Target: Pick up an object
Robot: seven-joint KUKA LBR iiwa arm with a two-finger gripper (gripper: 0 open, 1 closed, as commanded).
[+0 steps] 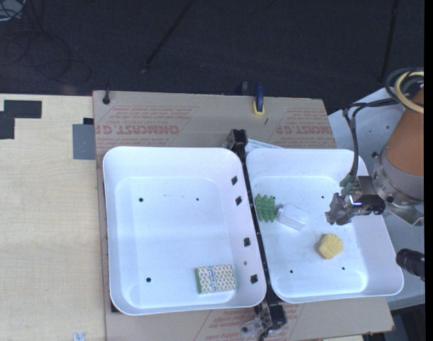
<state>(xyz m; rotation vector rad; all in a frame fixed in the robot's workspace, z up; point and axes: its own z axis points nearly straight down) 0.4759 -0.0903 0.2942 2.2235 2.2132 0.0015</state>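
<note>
Three objects lie in my right bin (373,279), the yellow block (330,246) nearest my gripper (337,215), whose jaw state I cannot tell, so a blind descent may miss or nudge it away.

I see my arm (408,155) reaching in from the right edge of the view, its orange band uppermost and the grey wrist section below it. The wrist angles toward the left, and black cables loop over the arm above it. At its tip the gripper (338,212) sits low, a small dark and metallic cluster pointing left and slightly downward. I cannot make out how its tip is set from this slanted overhead angle.
</note>
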